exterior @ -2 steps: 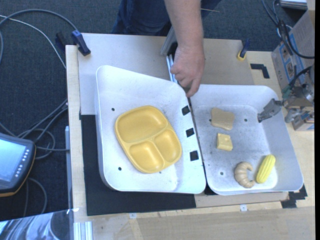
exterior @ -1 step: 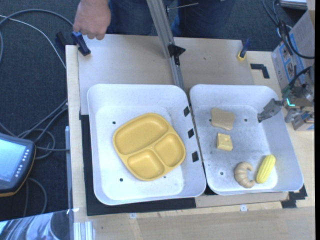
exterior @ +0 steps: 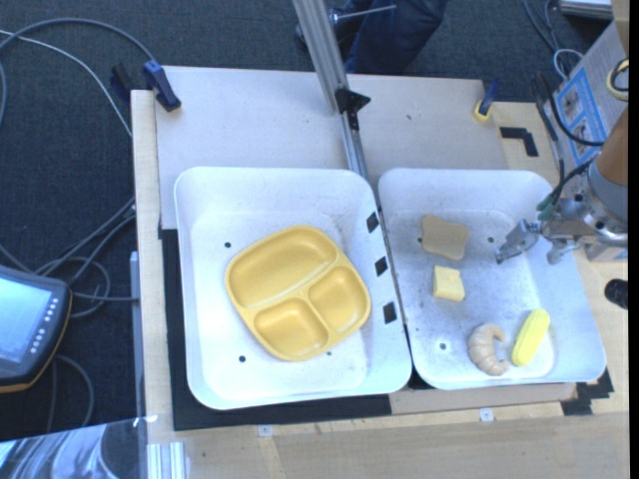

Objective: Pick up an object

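You have two shallow white plastic bins side by side on the bench. The left white bin (exterior: 200,267) carries one item: a yellow three-compartment plastic tray (exterior: 298,292), lying flat and turned at an angle, near the bin's centre. A grey aluminium post (exterior: 324,48) runs down from 12 o'clock and ends at the seam between the bins.

The right white bin (exterior: 569,297) holds four small objects. A tan, flat, bread-like slab (exterior: 444,237) lies toward 11 o'clock of the bin floor. Just below it, apart, sits a pale yellow cheese-like block (exterior: 449,284). At 6 o'clock lie a beige curled croissant-shaped piece (exterior: 488,349) and, just beside it at its 3 o'clock, a bright yellow oblong corn-like piece (exterior: 530,337), tilted.

The grey arm's two-finger gripper (exterior: 534,245) enters from 3 o'clock and hangs over the upper right of this bin. Its two fingers stand spread apart with nothing between them. The nearest object, the tan slab, lies at its 9 o'clock, clear of the fingers. Nothing stands between them.
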Tool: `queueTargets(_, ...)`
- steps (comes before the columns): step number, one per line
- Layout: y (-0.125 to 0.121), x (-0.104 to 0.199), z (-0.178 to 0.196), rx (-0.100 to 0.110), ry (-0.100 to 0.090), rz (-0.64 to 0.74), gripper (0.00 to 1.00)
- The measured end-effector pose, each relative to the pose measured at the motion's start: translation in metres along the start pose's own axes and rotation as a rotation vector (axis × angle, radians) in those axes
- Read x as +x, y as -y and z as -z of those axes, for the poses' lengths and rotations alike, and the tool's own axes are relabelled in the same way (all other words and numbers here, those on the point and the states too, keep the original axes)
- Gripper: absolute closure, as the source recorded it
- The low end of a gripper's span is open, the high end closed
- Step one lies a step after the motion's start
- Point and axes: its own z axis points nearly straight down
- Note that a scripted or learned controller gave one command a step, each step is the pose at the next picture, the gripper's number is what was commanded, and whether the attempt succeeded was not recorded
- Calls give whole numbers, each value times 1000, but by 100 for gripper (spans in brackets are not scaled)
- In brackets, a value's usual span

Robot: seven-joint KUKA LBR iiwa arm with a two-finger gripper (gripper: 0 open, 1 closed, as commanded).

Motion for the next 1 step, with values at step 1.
queueTargets(1,0,-2,-63,1,0,0,0)
